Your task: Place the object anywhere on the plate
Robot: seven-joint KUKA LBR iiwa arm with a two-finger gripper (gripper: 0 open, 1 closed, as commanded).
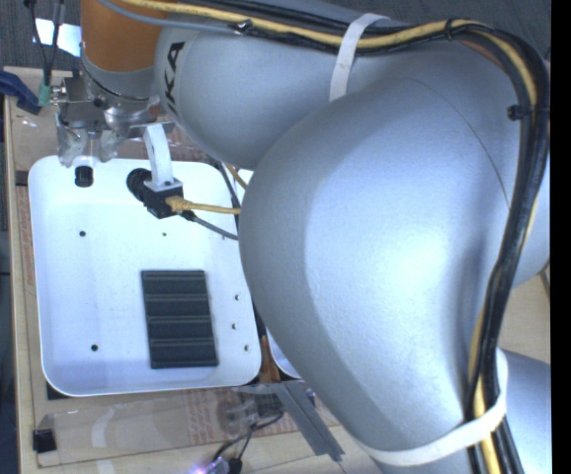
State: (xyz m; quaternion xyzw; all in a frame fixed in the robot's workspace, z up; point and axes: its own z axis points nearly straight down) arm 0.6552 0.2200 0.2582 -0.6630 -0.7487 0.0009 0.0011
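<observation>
Hovering over the far end of the left bin [48, 294], the gripper [113, 151] hangs below the orange band of the arm [384, 245]. Whether it is open or closed cannot be read from this angle. Nothing is visibly held in it.

Task's thing, as judged: a dark ribbed block [179, 316] lying flat on the bin floor, in the near half. From the gripper it lies toward the near edge and a little to the view's right, well apart. Its long axis runs far-to-near, roughly parallel to the bin's side walls.

Room: bare white floor on the block's left and on its far side. Its near end is close to the bin's near wall, and the right wall is near its right side (the tighter sides for an approach). A black fitting [152, 194] with a yellow cable sits just under the wrist.

Plate: the arm's bulk covers the right bin. A pale curved sliver [274, 363] beside the left bin's near right corner may be its rim; not certain.

Judgement: pickup not yet made.
</observation>
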